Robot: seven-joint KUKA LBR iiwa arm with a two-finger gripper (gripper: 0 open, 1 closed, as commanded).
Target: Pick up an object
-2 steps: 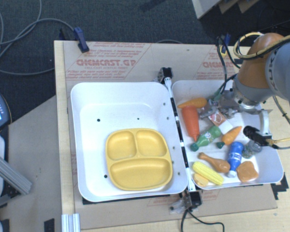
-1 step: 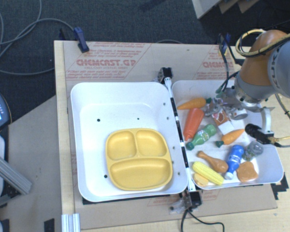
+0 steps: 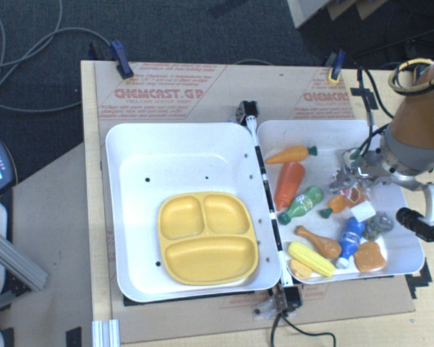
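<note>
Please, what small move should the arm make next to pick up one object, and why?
Probably a short straight descent. The gripper hangs in the right bin, just above the small orange and white pieces under it, and no object can be seen between its fingers. The carrot and the corn lie farther off, so the nearest pieces seem the easiest target.

The arm [image 3: 418,125] is cut off by the right edge, so its upper links cannot be seen. The tool [image 3: 353,173] hangs low over the right bin [image 3: 325,130]; whether it grips anything cannot be told. It partly covers a small orange and white item [image 3: 349,197], too hidden to name. A grey object [image 3: 378,225] beside the blue bottle [image 3: 351,238] is too small to identify
</note>
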